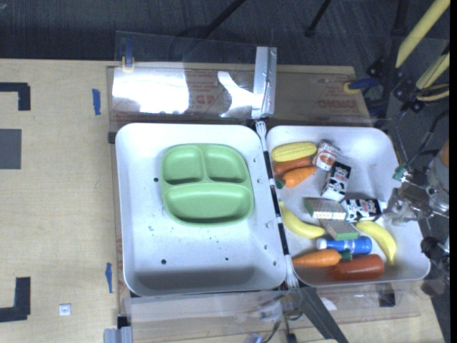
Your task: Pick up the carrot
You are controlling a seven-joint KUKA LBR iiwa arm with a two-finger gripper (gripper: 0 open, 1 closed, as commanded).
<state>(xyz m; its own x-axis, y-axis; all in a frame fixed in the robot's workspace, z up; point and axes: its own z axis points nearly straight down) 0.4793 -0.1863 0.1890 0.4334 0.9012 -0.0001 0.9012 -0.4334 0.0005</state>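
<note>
- Where the right bin [378,145] sits: carrot [316,259] at lower frame, beside a blue bottle [348,246]
- Pincer [397,210] at right edge (opening impossible to tell)
- Green tray [208,183] in left bin [136,213]

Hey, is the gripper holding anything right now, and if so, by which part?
Nothing is visibly held. The gripper sits at the right bin's right edge, and both carrots lie in that bin.
</note>
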